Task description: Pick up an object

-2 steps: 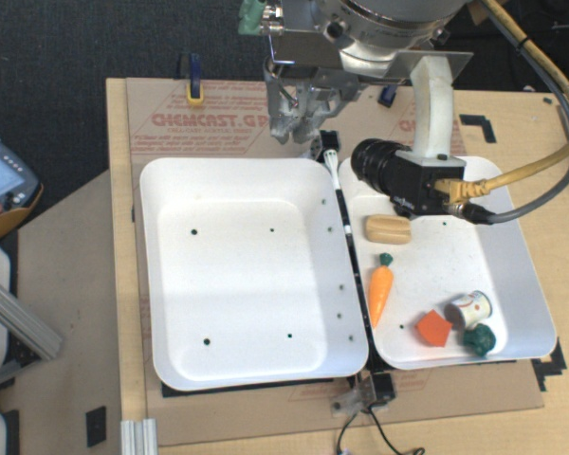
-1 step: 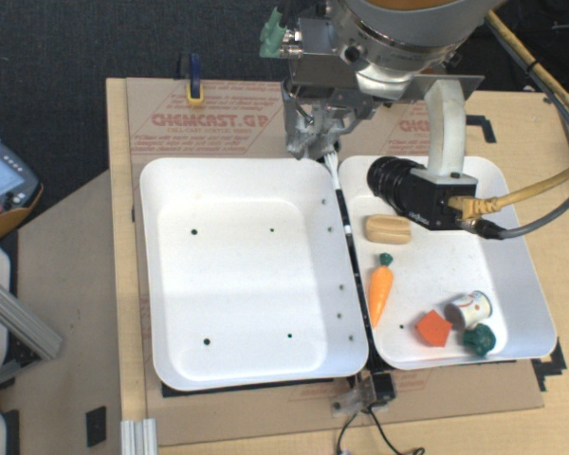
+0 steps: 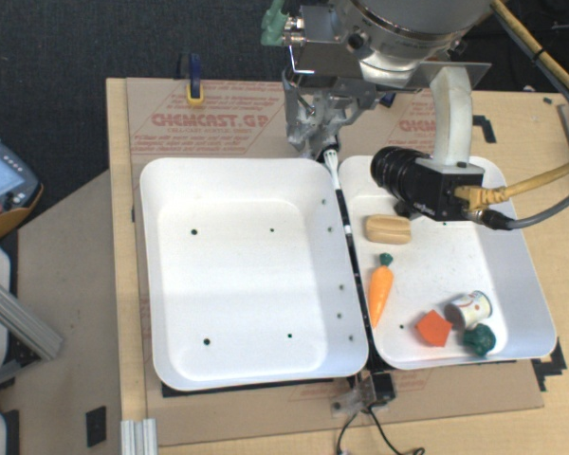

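Across the bench, largest first:

Arm (image 3: 408,8): grey with an orange band, leaning in over the far edge of the bins; the wrist hangs above the seam between them, pointing down.

Left bin (image 3: 237,273): shallow, white, a few dark dots on its floor.

Right bin (image 3: 522,282): shallow, white; holds every loose item listed below.

Black unit (image 3: 422,183): dark cylinder with hoses, at the far end of the right bin (part of the rig, not a candidate).

Gripper (image 3: 315,131): low at the far end of the seam, over no item; whether its jaws stand apart or together cannot be told.

Carrot (image 3: 380,292): orange, green top, lying just beside the seam, near-left in the right bin. Likely light, stiff, slightly slick; take it across the thick middle.

Tan block (image 3: 387,228): far of the carrot, near the black unit. Probably light, rigid; flat sides suit a pinch.

Small cup (image 3: 469,306): white, on its side.

Orange cube (image 3: 433,329): near end, compact, easy faces.

Green lump (image 3: 479,338): touching the cup, possibly soft.
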`<state>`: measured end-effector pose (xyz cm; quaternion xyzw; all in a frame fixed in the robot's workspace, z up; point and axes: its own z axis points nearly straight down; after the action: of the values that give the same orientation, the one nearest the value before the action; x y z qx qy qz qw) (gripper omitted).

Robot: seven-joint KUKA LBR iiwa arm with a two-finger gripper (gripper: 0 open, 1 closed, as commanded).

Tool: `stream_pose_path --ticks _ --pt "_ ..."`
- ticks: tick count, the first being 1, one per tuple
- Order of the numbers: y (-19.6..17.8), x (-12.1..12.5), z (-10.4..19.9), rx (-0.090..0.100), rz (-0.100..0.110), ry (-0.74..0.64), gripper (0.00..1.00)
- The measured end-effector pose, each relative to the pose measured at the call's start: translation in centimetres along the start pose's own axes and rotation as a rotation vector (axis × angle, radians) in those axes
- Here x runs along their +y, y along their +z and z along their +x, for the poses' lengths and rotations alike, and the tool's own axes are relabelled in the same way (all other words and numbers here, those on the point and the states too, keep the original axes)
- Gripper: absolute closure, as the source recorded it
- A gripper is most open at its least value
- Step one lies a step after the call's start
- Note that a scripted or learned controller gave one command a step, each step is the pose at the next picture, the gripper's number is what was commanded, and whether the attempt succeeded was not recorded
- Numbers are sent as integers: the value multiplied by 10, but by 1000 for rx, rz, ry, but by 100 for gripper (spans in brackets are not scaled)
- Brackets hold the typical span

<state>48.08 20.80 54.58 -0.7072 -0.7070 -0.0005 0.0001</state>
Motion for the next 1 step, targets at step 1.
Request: stream_pose_path --ticks 1 --pt "12 -1 17 -2 4 -2 100"
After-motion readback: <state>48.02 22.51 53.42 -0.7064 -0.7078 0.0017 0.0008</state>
